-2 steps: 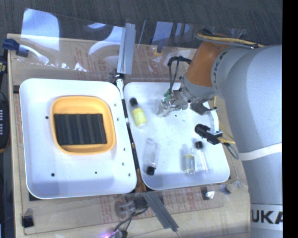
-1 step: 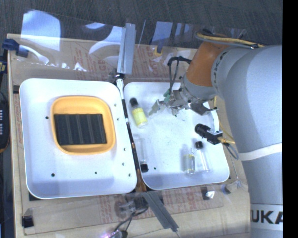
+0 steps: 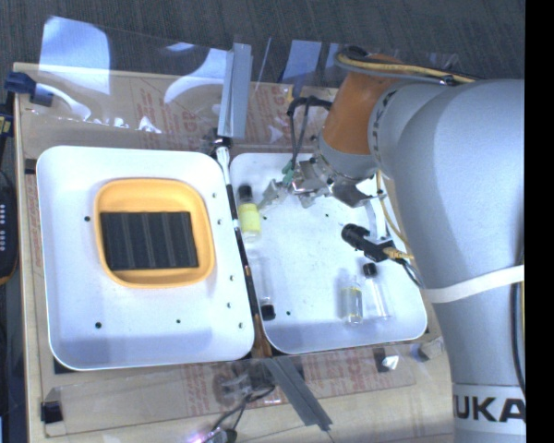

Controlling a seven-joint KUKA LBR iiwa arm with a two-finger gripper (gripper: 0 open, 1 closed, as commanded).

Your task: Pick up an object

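Observation:
My gripper [image 3: 294, 185] hangs low over the far end of the right bin [image 3: 295, 335], below the orange wrist band. A small yellow object [image 3: 249, 218] lies by the bin's left wall, a little to the left of and nearer than the gripper. A tiny black piece [image 3: 245, 193] sits just beyond it. A clear little bottle [image 3: 354, 301] lies near the bin's front right. I see nothing held in the gripper.
The left bin [image 3: 65, 321] holds a yellow tray with a black ribbed insert [image 3: 150, 238]. A small black bit [image 3: 267, 312] lies at the right bin's front left. The arm's grey body covers the right bin's right side.

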